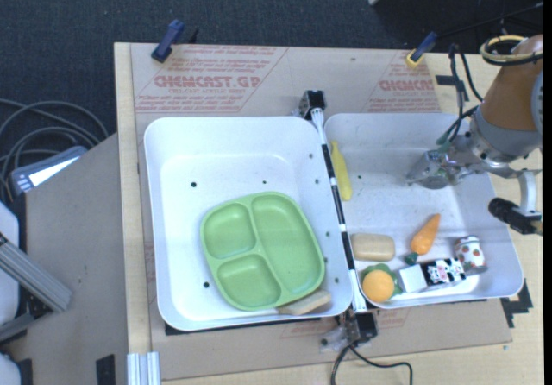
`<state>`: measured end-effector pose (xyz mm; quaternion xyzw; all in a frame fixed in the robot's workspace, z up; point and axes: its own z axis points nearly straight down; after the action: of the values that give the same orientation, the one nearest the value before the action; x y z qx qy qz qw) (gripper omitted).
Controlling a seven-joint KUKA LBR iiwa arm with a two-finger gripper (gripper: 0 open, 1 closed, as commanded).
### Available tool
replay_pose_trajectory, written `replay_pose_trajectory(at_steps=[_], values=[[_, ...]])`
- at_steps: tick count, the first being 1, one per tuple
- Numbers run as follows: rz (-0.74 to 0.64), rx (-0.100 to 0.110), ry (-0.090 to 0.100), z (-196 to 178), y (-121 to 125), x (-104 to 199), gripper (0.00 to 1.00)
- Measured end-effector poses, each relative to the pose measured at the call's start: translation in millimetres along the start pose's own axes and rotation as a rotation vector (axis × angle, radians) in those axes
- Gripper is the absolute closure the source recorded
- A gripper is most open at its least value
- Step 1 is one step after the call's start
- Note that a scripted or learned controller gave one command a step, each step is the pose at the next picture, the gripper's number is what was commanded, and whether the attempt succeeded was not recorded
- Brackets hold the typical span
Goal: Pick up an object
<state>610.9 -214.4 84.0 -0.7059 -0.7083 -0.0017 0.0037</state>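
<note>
Nearby, carrot lies below end effector, apart.

Green divided plate: smooth plastic, soft sheen. White bins under it: glossy plastic. Bench board behind plate: matt brown, red print. Gripper: bare metal look.

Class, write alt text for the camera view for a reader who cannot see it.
A robot gripper hovers over the right bin, which holds a carrot, an orange and a banana. The left bin holds a green plate.
</note>
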Motion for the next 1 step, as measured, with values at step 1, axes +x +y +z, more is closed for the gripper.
replay_pose_trajectory(at_steps=[1], values=[[0.004, -0.001, -0.007, 0.1, -81.6, 7.0, 0.0]])
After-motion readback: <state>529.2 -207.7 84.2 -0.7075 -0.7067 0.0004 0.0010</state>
